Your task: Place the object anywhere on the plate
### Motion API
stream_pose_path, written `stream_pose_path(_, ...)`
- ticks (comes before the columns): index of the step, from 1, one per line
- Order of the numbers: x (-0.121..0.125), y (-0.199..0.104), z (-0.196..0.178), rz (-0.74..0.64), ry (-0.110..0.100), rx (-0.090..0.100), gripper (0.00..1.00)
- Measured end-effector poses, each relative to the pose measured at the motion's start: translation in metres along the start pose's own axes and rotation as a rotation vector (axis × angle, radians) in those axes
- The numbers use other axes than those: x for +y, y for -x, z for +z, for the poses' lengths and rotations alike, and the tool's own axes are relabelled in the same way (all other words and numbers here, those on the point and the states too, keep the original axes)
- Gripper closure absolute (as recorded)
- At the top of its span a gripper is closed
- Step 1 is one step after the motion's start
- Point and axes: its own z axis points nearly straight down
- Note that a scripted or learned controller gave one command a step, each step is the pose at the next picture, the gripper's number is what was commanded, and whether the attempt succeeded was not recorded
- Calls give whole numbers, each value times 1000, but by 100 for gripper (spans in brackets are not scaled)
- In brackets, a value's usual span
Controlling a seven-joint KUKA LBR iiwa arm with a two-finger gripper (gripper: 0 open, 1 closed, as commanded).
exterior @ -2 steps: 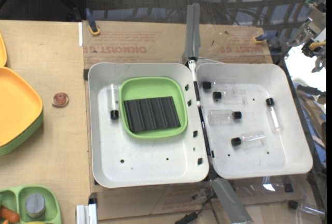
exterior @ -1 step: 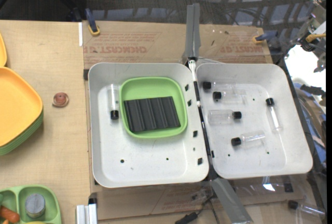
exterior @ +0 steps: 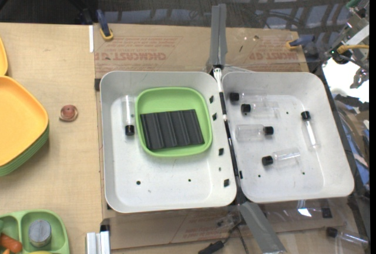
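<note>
A green square plate [exterior: 174, 96] lies in the left bin [exterior: 170, 188]. A black ribbed slab [exterior: 171, 129] rests flat on the plate. Left of the plate, a clear vial [exterior: 128, 113] with a black cap lies on the bin floor. The right bin [exterior: 294, 185] holds several more clear vials with black caps, among them one [exterior: 309, 129] near its right side and one [exterior: 281, 157] toward the front. Arm hardware with cables [exterior: 357, 35] pokes in at the upper right edge, above and outside the right bin, far from the plate.
A stack of orange plates [exterior: 17, 123] sits at the far left, with a small red knob [exterior: 69, 112] beside it. A green compartment tray [exterior: 23, 234] is at the bottom left. Cardboard [exterior: 158, 56] lies under the bins.
</note>
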Motion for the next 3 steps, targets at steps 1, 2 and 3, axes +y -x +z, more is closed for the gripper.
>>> stream_pose_path(1, 1, -1, -7, 34, 0, 1, 0)
stream_pose_path(2, 2, -2, -29, 155, 0, 1, 0)
stream_pose_path(3, 2, -1, -30, 274, 0, 1, 0)
